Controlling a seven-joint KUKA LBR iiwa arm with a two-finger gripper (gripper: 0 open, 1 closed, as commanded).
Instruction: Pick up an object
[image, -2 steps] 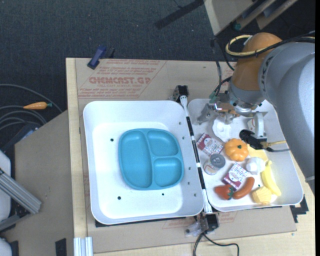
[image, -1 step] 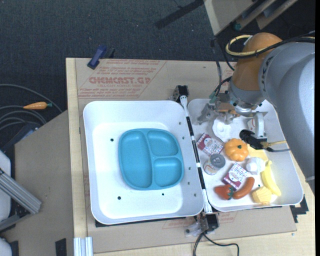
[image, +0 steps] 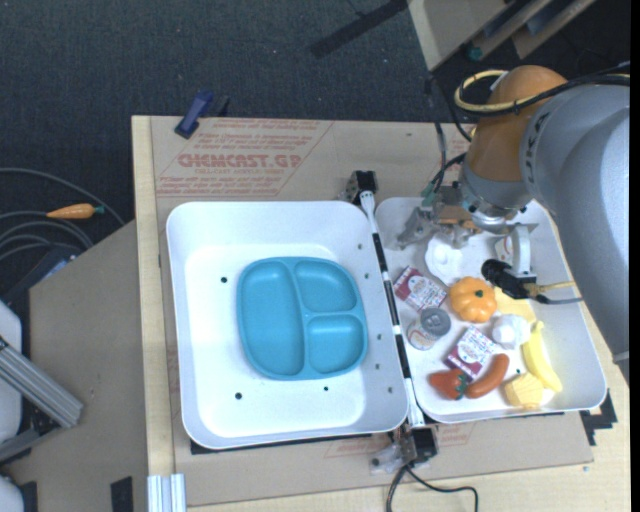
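camera view, from above and at a slant:

- my arm (image: 560, 130): grey, with an orange band above the wrist, reaching in from the right over the far end of the right bin.
- my gripper (image: 452, 222): low over the far left part of the right bin, just above a white rounded lump (image: 443, 257). whether it is wide or narrow, i cannot tell; nothing shows between its tips.
- left shallow white bin (image: 200, 240): holds a light blue plastic plate with three compartments (image: 301, 317), lying flat near the middle.
- right shallow white bin (image: 585, 375): holds the things to pick from, all lying loose. a small orange toy pumpkin (image: 472, 299) sits near the centre; a red-and-white packet (image: 420, 290) lies to its left; a round grey disc (image: 434, 322) is just below that packet; a second red-and-white packet (image: 471, 349) lies nearer; a brown sausage (image: 488, 376) and a red strawberry-like piece (image: 449, 384) are at the near edge; a yellow banana (image: 541, 358) lies along the right side.
- brown cardboard sheet with red lettering (image: 240, 155): under both bins.
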